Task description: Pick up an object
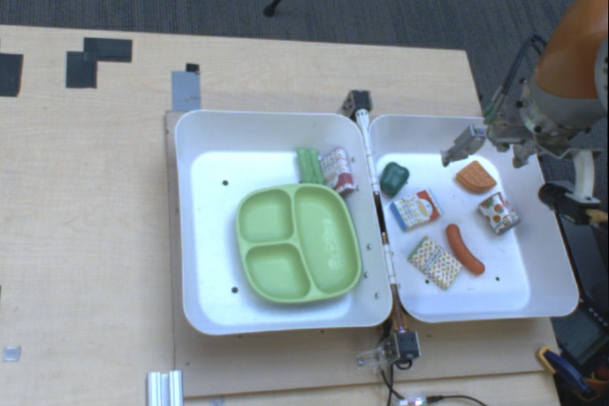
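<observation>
Orange wedge (475,177) just below tool (490,145); tool state unclear, nothing visibly pinched.

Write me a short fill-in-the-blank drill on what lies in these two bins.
1. The green tray lies in the ___ bin.
2. The tray has ___ compartments.
3. The sausage lies in the ___ bin, beside the checkered packet.
4. The gripper hovers over the ___ bin's far edge.

Missing words: left; three; right; right
</observation>
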Action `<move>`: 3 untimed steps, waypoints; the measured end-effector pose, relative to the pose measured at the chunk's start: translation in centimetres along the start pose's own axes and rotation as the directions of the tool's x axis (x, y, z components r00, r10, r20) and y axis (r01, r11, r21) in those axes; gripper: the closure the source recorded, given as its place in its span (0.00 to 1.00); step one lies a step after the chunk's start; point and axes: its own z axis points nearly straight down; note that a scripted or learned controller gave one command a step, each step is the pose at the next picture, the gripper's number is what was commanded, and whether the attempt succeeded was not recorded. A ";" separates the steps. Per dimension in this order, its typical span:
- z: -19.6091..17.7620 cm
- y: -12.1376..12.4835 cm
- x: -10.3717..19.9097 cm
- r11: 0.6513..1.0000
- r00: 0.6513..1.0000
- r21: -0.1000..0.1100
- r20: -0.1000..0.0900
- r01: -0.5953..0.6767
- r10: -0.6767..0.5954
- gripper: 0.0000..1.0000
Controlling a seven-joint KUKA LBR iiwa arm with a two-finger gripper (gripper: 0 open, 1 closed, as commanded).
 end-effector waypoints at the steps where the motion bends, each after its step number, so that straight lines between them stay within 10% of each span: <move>1: 7.6 -4.7 0.2 1.000 1.000 -0.019 0.006 0.001 -0.001 0.00; 2: 10.4 -11.9 2.9 1.000 1.000 0.000 0.000 -0.002 0.002 0.00; 3: 9.2 -11.7 3.0 1.000 1.000 -0.007 0.000 -0.002 0.002 1.00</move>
